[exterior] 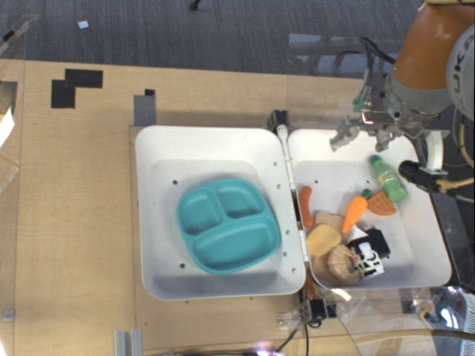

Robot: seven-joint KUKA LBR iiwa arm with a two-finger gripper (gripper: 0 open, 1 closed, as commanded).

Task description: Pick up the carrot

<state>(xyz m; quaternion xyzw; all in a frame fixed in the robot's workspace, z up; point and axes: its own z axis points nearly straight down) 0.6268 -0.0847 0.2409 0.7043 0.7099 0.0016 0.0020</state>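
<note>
— Carrot (355,212) first: where do we find it?

— We see it in the right bin (415,269), lying at a slant with its green top toward a flat orange slice (383,205). But let us go by size. The tabletop (67,221) bears both bins; the left bin (159,162) holds a teal divided plate (228,227).

— And the arm (434,50)?

— We see it reaching in at the upper right, its tool (364,128) above the right bin's far edge, well apart from the carrot. We cannot tell how its fingers stand.

— What lies near the carrot?

— We make out a green bottle (389,178) beyond the slice, a yellow piece (323,239), a tan lump (341,262), a black-and-white block (369,252) and a red sausage (306,206).
</note>
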